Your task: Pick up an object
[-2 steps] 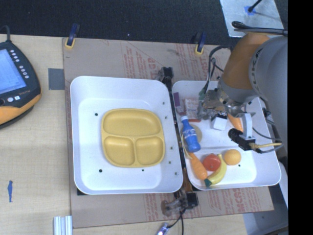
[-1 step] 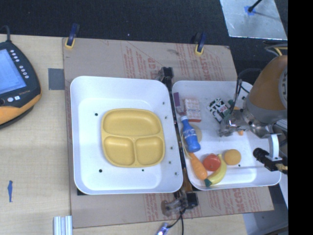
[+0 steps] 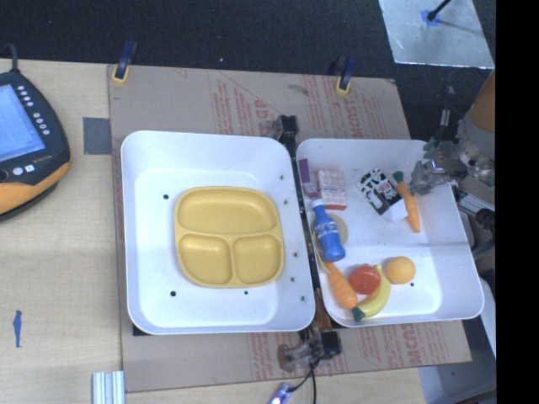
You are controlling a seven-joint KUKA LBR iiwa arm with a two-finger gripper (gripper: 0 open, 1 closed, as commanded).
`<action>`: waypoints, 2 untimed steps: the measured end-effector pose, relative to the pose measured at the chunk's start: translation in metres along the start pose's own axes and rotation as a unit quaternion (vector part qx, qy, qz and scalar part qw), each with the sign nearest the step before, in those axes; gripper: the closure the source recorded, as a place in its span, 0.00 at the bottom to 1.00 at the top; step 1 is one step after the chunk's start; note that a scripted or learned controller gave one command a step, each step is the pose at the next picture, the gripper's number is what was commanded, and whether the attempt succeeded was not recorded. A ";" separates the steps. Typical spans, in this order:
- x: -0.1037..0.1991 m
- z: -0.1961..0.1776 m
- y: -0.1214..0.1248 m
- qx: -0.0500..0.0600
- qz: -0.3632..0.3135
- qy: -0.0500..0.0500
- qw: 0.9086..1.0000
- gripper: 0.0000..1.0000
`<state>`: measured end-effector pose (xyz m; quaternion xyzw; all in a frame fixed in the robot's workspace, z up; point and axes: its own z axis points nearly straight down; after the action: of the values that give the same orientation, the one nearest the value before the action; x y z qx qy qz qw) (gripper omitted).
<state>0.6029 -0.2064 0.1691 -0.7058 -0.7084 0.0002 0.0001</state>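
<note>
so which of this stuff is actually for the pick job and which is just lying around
For the job: hand; right bin with carrot, cow toy, blue bottle, tomato, banana, orange.

Lying about: left bin, yellow tray, pendant, clamps.

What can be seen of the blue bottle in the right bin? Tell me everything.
The blue bottle is small and looks like plastic, with a white cap at its upper end. It lies on its side on the floor of the right bin, close to the left wall, cap toward the small pink box. Its lower end nears the orange carrot; contact is unclear.
</note>
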 end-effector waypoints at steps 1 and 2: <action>-0.005 -0.030 0.011 0.000 -0.001 0.000 1.000 1.00; 0.021 -0.003 0.053 0.001 0.000 0.001 1.000 1.00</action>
<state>0.6563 -0.1856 0.1718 -0.7061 -0.7082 0.0000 0.0010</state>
